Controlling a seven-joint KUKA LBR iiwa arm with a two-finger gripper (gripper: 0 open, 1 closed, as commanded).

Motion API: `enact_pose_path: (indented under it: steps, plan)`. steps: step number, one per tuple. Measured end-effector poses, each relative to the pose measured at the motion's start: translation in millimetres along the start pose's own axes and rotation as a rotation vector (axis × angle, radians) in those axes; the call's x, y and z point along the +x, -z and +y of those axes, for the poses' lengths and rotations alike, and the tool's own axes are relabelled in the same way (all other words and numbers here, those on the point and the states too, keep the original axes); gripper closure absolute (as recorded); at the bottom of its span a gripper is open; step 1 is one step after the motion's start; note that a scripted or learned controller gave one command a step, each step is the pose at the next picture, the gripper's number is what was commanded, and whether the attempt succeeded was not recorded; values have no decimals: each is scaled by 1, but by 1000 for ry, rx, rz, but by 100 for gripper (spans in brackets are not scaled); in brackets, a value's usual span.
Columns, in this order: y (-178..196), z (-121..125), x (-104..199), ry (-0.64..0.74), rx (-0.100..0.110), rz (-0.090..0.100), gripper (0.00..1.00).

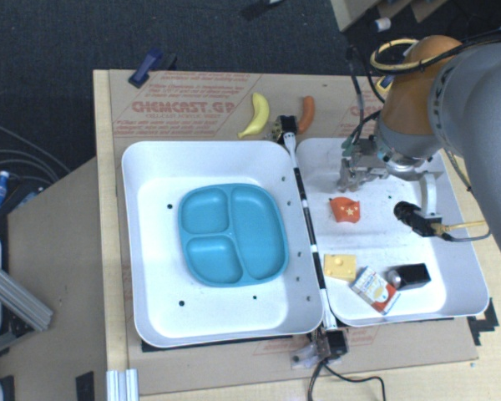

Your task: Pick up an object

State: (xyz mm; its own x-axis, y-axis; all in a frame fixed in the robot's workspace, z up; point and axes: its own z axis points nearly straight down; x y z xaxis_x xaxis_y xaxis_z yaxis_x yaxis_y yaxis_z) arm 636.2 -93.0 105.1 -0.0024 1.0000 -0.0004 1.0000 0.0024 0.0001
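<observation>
- The gripper (351,182) is hanging low in the upper part of the right bin (461,284), with the grey arm (476,98) and its orange band (413,90) reaching in from the right.
- Fingers: honestly can't tell how far they're spread. They're pointing down into the bin and the metal bits are blurring together at this angle. Nothing is showing between them, so I'm not calling it a grab.
- The closest candidate is the little red piece (346,210), sitting flat on the bin floor just below the fingertips in the picture. It's looking untouched, with a sliver of white showing between it and the gripper.
- Other stuff in that bin: a yellow block (341,266) near the divider, a red-and-white packet (371,289) just beside it, and a black block (411,276) next to that. All of these are lying nearer the front edge, well apart from the gripper.
- The left bin (150,249) is holding a blue divided plate (232,233), nowhere near the action.
- A banana (255,115) and an orange carrot-looking thing (306,114) are lying outside the bins on the bench (184,107).
- So progress-wise I'm guessing we're at the approach stage: arm is positioned over a target, but the closing and the lifting are both still left to do.
- My worry is the red piece being small and flat, so it could be slipping out easily.
</observation>
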Motion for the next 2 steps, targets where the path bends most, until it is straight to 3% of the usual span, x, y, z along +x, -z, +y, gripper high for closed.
enact_pose_path:
  steps: [1,2]
  plan:
    - [0,0,0,0,1,0,0]
    - [-21,23,-7,-1,-2,0,0]
